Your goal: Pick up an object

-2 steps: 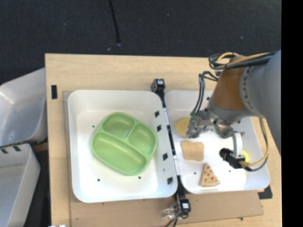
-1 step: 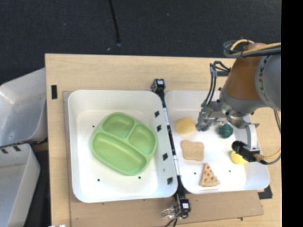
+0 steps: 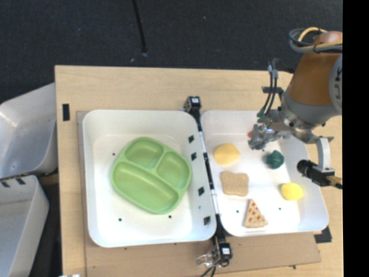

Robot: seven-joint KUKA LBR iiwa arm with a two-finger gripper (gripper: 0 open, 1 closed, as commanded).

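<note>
The right bin [image 3: 230, 123] holds several small objects. A yellow lump [image 3: 226, 153] lies near its left side, with a tan toast slice [image 3: 234, 183] just below it. A pizza slice [image 3: 253, 214] rests near the front. At the right are a dark green piece [image 3: 275, 160] and a yellow lemon-like piece [image 3: 292, 191]. My gripper [image 3: 260, 138] hangs over the back middle of this bin, just left of and above the green piece. Something small and red shows at its left edge; I cannot make out what it is.
The left bin [image 3: 98, 224] holds a green divided plate [image 3: 151, 174]. A divider with black clips [image 3: 202, 172] runs between the bins. The arm's orange and grey wrist [image 3: 311, 91] looms over the right bin's back right corner. A black fitting [image 3: 314, 172] sticks out at the right rim.
</note>
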